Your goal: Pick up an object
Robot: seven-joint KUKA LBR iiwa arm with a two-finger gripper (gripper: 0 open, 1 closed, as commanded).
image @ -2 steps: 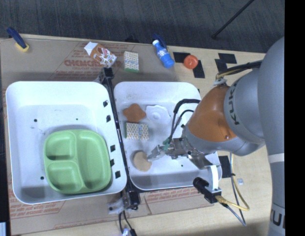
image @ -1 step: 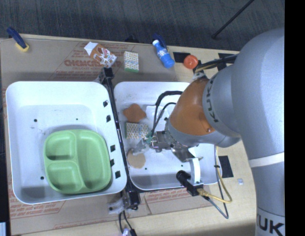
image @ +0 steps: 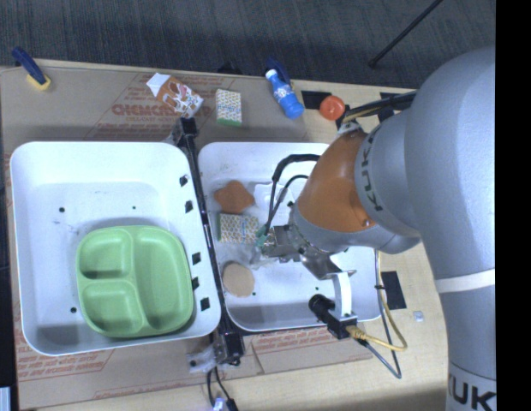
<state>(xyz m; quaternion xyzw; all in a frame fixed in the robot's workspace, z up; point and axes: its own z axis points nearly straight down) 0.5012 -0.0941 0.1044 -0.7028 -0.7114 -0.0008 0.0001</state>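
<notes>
The right bin (image: 248, 315) holds three small things along its left side: a brown rounded lump (image: 235, 197) at the back, a pale patterned sponge-like block (image: 238, 228) in the middle and a tan round disc (image: 238, 279) nearer the front. My arm, with its orange band (image: 334, 191), reaches in from the right and hangs over the middle of this bin. The gripper (image: 270, 245) points down just right of the patterned block, its tips hidden under the wrist.
The left bin (image: 43, 169) holds a green divided plate (image: 133, 279). Behind the bins on the cardboard lie a snack packet (image: 176, 97), a small patterned block (image: 229, 107), a blue bottle (image: 285, 94) and an orange ball (image: 332, 107). Black cables run along the arm.
</notes>
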